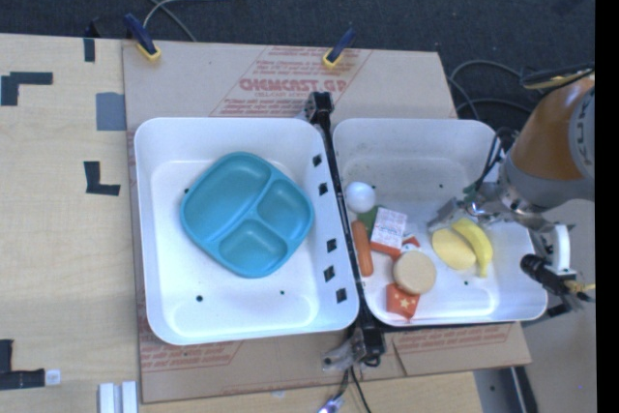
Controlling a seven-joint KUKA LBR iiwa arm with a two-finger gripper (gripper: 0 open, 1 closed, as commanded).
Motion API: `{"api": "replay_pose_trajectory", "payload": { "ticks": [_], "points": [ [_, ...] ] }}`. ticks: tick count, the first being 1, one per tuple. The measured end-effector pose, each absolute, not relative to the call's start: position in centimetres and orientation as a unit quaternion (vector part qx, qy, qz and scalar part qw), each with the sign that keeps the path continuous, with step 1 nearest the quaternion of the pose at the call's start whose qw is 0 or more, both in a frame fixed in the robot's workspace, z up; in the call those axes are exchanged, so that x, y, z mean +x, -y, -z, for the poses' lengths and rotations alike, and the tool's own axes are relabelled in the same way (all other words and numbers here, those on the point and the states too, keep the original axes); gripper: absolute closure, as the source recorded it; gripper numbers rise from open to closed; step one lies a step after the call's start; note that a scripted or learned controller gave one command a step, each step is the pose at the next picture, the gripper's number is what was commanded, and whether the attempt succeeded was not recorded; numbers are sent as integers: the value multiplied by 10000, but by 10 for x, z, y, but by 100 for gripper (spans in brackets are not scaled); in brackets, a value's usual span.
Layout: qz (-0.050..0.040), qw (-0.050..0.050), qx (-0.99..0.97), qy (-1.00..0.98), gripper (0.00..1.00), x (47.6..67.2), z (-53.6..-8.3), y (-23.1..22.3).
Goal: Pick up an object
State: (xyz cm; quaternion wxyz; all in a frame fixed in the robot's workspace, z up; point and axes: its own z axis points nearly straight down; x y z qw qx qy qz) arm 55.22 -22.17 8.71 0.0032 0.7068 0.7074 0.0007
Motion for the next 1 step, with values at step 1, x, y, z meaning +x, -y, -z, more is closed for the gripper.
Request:
{"api": "replay_pose_trajectory", "payload": {
  "ticks": [1],
  "points": [
    [-10,51,7069,-7073,100,553,-98,222]
  ]
}}
